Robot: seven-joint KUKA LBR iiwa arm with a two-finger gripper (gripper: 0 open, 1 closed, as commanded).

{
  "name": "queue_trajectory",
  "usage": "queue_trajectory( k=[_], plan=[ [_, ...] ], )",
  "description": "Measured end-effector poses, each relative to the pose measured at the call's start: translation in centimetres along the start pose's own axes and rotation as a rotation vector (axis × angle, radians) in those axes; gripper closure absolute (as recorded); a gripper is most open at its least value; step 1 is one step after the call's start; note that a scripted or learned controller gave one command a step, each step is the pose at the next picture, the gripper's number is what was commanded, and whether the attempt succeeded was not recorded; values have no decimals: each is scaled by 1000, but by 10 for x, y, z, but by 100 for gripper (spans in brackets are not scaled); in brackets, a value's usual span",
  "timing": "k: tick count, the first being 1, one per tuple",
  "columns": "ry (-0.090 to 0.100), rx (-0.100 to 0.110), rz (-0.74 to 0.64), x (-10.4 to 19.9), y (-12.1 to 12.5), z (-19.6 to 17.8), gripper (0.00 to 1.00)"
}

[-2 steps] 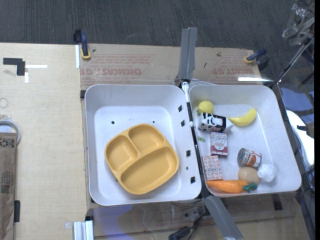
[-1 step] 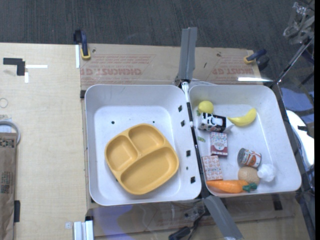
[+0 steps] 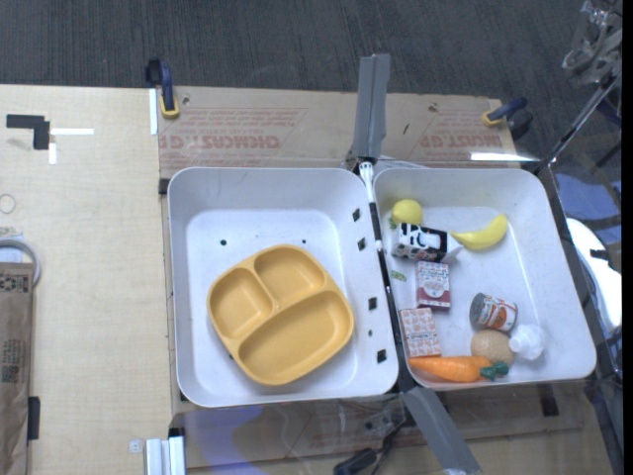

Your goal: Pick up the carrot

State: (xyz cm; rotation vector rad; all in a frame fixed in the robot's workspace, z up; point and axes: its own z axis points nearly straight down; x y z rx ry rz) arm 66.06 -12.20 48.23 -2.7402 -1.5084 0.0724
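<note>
The carrot (image 3: 450,368) is orange with a green top and lies flat along the front wall of the right bin (image 3: 554,221). Its green end points right. A small red-and-white box (image 3: 419,332) lies just behind its left end, and a tan round item (image 3: 491,344) sits just behind its right end. The gripper (image 3: 597,36) hangs at the top right corner of the camera view, high up and far behind the carrot, past the bin's back right corner. It looks pale and blurred.
The right bin also holds a lemon (image 3: 406,211), a banana (image 3: 482,233), a black-and-white carton (image 3: 420,240), a second red box (image 3: 432,285), a can (image 3: 493,313) and a white lump (image 3: 527,340). A yellow divided plate (image 3: 280,312) lies in the left bin (image 3: 188,265).
</note>
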Motion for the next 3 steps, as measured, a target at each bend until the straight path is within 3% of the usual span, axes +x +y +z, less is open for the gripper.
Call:
queue_trajectory(
  k=[3],
  plan=[
    [-15, 13, -7, 4, 1, -18, 100]
  ],
)
